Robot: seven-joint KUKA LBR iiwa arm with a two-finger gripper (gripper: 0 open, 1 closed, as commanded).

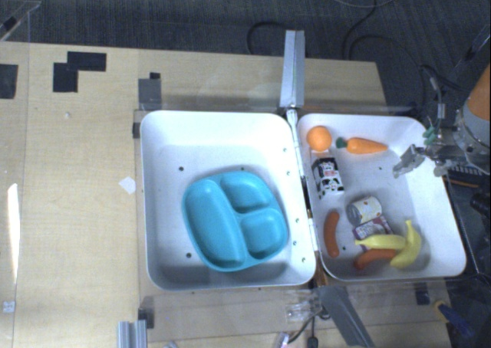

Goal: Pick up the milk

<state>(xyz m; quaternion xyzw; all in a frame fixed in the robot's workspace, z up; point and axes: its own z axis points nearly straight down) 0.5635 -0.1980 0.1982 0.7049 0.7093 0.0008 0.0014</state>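
The milk carton [327,176] lies in the right bin [437,262], left side, beside the orange [319,138]. The hand [418,156] hovers well apart; its opening I cannot tell. A descent could clip the orange or bin wall.

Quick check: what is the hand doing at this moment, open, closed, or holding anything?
Hand: at the right white bin's right rim, open or closed cannot be told; nothing visibly held.
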